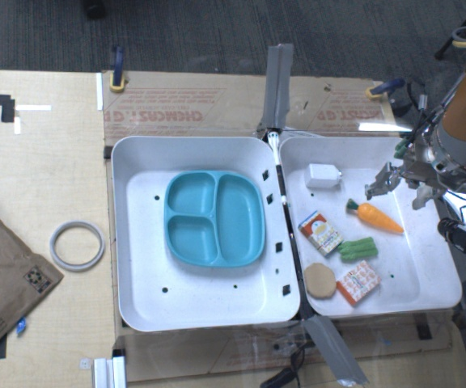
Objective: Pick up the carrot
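Orange carrot (379, 217) is seen lying flat on the floor of the right bin (427, 293), toward its far-right part, green stem end pointing left and far, tapered tip pointing right and near. Long axis is judged to run diagonally, far-left to near-right. Gripper (403, 186) is seen over the same bin, just to the far-right of the carrot and above it; its two fingers are spread apart with nothing between them, one tip at left near the stem end, the other at right. Height above the bin floor cannot be judged from this slanted view. Nothing is gripped. Coming move is judged to turn on a short shift left and near, then a descent, with the fingers set across the diagonal axis, not along it. Neighbours are noted: white block (324, 176) well to the far-left, green piece (357, 249) just on the near side, small carton (321, 233) at near-left. Left bin (128, 217) is seen holding a blue divided plate (215, 218).
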Controlling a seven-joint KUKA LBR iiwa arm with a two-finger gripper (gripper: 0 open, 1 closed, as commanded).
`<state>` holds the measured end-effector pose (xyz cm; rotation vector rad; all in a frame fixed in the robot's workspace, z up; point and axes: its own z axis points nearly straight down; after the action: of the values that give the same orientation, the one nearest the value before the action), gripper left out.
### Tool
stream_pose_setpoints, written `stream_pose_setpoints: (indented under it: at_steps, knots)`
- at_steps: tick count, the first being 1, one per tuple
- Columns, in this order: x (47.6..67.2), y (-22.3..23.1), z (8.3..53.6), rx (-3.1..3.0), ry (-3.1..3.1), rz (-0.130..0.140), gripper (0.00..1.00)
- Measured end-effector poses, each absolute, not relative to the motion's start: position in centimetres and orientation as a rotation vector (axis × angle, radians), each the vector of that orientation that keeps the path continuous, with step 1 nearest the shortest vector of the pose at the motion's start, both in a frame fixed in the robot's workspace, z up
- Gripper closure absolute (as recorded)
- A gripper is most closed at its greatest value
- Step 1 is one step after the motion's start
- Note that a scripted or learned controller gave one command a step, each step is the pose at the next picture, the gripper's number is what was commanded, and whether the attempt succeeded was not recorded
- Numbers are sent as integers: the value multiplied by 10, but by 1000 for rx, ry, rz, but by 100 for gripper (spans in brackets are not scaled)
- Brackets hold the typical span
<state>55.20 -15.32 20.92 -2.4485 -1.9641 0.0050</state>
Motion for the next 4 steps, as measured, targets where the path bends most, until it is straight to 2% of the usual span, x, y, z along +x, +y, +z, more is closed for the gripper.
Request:
stream_pose_setpoints:
  at_steps: [1,2,3,4]
  knots:
    - [611,-144,226,-2582,-1790,4,0]
    - [615,-203,103,-2651,-1678,3,0]
    - [572,-185,91,-2403,-2021,2,0]
    - [539,-160,91,-2636,-1704,3,0]
